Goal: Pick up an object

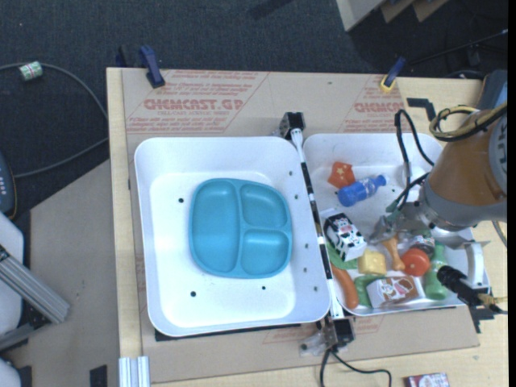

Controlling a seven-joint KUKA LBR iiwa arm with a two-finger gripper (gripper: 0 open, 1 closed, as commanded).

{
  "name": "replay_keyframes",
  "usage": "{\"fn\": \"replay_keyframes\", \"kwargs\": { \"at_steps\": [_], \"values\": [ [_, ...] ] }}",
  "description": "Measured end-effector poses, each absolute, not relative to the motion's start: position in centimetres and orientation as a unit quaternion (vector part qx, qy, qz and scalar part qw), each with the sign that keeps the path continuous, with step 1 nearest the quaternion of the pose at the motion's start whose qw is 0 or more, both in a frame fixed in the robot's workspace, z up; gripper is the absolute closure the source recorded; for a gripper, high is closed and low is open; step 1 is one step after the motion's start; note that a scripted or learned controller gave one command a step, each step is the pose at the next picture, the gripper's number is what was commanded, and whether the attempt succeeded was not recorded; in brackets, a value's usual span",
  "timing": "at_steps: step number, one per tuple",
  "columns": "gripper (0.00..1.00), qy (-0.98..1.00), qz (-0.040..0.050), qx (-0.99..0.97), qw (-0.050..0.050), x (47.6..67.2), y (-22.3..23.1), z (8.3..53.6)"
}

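Note:
The right bin holds several small toys: an orange-red block, a blue bottle, a black-and-white cow-patterned piece, a yellow block, a red tomato, a carrot and a printed box. My gripper hangs low over the middle of this bin, just above an orange piece and the tomato. The wrist hides its fingers.
The left bin carries a blue divided plate. A green piece lies at the right bin's near right corner. Cables loop over the right bin's far side, and clamps sit on the bench's far edge.

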State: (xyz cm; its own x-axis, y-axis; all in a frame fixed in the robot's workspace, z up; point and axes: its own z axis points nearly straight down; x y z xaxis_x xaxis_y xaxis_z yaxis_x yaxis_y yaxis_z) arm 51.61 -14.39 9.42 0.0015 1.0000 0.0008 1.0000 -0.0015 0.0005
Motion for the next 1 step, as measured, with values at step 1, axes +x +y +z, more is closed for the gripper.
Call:
{"fn": "replay_keyframes", "kwargs": {
  "at_steps": [1],
  "values": [
    [1.0,-0.708,-0.0004,-0.707,0.0,52.04,-6.79,18.47]
  ]
}}
